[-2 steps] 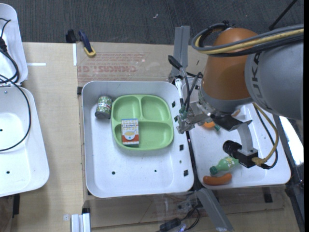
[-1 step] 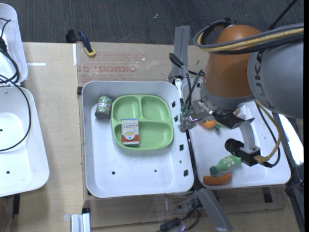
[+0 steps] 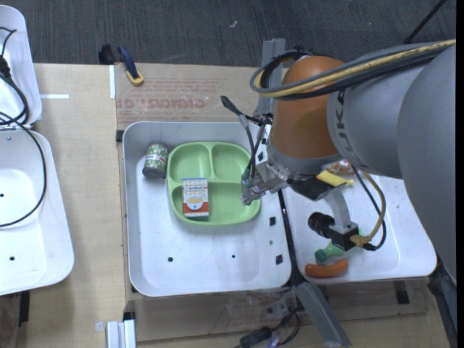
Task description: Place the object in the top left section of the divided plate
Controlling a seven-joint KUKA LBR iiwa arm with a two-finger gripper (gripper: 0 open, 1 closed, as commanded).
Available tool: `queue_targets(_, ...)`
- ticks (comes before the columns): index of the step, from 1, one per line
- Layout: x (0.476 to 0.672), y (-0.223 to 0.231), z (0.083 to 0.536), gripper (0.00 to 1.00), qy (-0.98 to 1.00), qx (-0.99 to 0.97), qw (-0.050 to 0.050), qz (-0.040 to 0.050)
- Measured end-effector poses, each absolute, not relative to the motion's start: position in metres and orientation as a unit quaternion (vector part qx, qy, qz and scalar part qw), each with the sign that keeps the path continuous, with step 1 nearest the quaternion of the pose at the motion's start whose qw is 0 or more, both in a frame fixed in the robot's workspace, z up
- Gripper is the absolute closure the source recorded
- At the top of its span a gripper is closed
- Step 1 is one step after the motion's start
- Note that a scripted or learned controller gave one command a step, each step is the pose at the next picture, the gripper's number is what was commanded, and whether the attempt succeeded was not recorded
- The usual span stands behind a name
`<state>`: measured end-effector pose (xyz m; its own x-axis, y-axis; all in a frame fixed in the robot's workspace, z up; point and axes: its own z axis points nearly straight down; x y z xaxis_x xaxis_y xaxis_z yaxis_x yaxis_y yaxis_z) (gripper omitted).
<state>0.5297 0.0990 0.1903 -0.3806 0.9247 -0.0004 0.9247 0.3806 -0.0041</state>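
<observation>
A green divided plate [image 3: 226,162] lies in the left bin [image 3: 203,267], toward its back. A small white and orange box [image 3: 195,198] lies flat in the plate's lower left part. Just off the plate's upper left rim stands a small can [image 3: 154,160] with a greenish label. My gripper [image 3: 251,189] hangs over the plate's lower right rim, below the orange wrist band. I see nothing held in it.
The right bin [image 3: 413,245] holds an orange-red sausage [image 3: 326,269], a green item [image 3: 328,252] and a yellow item [image 3: 335,177] partly under the arm. A blue clamp [image 3: 129,64] sits at the bench's back. White equipment with black cables stands at the far left.
</observation>
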Motion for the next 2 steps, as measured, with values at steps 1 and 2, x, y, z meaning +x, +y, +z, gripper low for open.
queue_targets(1,0.536,0.022,0.234,1.00,-0.827,-0.563,0.000,0.0012)
queue_targets(2,0.586,0.004,0.231,1.00,-0.713,-0.701,0.000,0.0018)
